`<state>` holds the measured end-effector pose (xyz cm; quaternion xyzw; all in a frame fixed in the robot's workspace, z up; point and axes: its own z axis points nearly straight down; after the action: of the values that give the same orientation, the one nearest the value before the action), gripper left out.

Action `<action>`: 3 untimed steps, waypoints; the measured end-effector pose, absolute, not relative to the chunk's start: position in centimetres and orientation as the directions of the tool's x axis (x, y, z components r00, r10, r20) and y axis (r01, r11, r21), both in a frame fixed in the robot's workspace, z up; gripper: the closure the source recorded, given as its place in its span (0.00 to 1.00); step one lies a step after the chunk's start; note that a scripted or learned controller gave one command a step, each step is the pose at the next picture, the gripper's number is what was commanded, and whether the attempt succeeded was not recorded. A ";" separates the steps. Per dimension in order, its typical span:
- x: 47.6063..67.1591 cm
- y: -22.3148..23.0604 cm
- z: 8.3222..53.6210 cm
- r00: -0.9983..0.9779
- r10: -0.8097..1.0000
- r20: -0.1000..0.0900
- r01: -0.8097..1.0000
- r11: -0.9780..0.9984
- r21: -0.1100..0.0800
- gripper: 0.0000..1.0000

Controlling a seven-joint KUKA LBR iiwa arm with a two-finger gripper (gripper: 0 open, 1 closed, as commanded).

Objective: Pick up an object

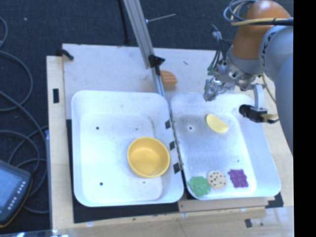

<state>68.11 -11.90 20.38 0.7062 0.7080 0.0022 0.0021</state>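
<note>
**Desk:** Where are the jaws right now?

**Me:** On my feed they hang over the back rim of the right bin (212, 152), near its rear left corner. The arm (281, 48) comes in from the right. I see nothing gripped under them. I cannot tell from this angle how far open they are, because the wrist hardware blurs together there.

**Desk:** What is there to pick up?

**Me:** The nearest thing is a yellow piece (217, 123), flat and oval. It lies on the floor of the right bin toward the back, just in front of the jaws and apart from them. Three small items sit in a row along that bin's front edge. From left to right they are a green piece (199, 185), a spotted cookie (216, 179) and a purple piece (238, 177). The green piece and the cookie are touching or nearly so, and the purple piece sits just beside the cookie.

**Desk:** And the other bin?

**Me:** The left bin (98, 142) holds a yellow bowl (148, 156), upright with its mouth up, toward the front right of the bin.

**Desk:** Is anything outside the bins?

**Me:** An orange object (169, 78) lies on the worktop (108, 68) behind the bins. It is right beside the slanted metal pole (138, 23), where the two bins meet.
</note>
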 end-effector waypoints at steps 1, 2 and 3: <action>68.2 -12.0 24.4 -0.003 1.000 0.000 1.000 0.003 0.006 1.00; 65.3 -7.8 25.4 -0.006 1.000 0.002 1.000 0.006 0.001 1.00; 63.2 -3.9 24.5 -0.005 1.000 0.000 1.000 0.005 -0.001 1.00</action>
<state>63.18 -3.93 24.49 0.7052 0.7090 0.0000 -0.0004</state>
